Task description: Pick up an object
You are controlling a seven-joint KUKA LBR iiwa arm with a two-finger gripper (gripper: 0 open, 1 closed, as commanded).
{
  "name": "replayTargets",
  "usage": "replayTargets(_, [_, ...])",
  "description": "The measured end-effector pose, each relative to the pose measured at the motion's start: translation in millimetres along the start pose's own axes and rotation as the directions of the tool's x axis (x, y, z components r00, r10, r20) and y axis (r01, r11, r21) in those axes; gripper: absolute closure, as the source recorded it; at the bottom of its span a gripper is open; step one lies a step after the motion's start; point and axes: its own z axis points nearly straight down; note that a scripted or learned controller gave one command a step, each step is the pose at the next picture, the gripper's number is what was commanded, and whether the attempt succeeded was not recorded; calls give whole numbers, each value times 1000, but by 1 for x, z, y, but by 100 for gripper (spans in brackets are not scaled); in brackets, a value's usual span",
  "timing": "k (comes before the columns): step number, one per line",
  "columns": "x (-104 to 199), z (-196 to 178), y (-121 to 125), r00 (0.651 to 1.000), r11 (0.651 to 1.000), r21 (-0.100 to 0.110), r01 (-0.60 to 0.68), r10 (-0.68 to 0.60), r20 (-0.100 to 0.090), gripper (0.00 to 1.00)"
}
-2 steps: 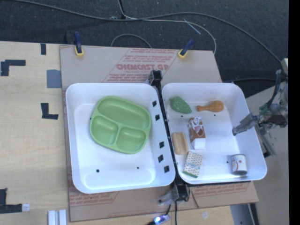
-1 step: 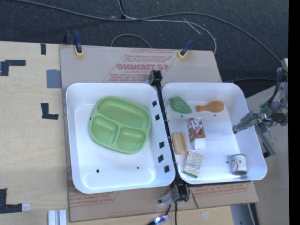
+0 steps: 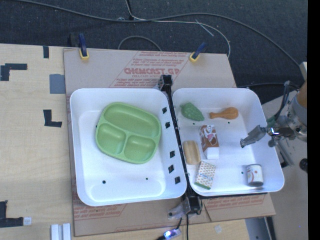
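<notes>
A KUKA arm's gripper (image 3: 251,138) hangs over the three o'clock edge of the right bin (image 3: 250,96), its grey tip pointing toward nine o'clock; whether the claw is wide or narrow cannot be told from this angle, and nothing shows between its tips. Candidate objects lie scattered in that bin: a small can (image 3: 254,175) at five o'clock from the gripper, well apart from it; a brown-and-white carton (image 3: 210,141) near the bin's middle; a tan bread roll (image 3: 191,152) just beside the carton at its eight o'clock; a patterned packet (image 3: 206,174) at the bin's six o'clock edge; a green leafy toy (image 3: 192,112) at eleven o'clock; and a toy chicken drumstick (image 3: 225,114) at twelve o'clock. In the left bin (image 3: 80,149) rests a green divided plate (image 3: 128,133). Both bins sit on a brown board (image 3: 145,69) held by two clamps (image 3: 83,50) at its far edge.
</notes>
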Motion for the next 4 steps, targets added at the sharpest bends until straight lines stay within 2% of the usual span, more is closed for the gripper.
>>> replayTargets(1, [7,46,-2,1000,1000,0,0,0,0,0])
replayTargets(2, [5,110,-4,1000,1000,2,0,0,-1,0])
replayTargets(3, [6,97,-3,1000,1000,-1,2,-2,-1,100])
replayTargets(4, [-3,42,-7,1000,1000,-6,0,0,1,100])
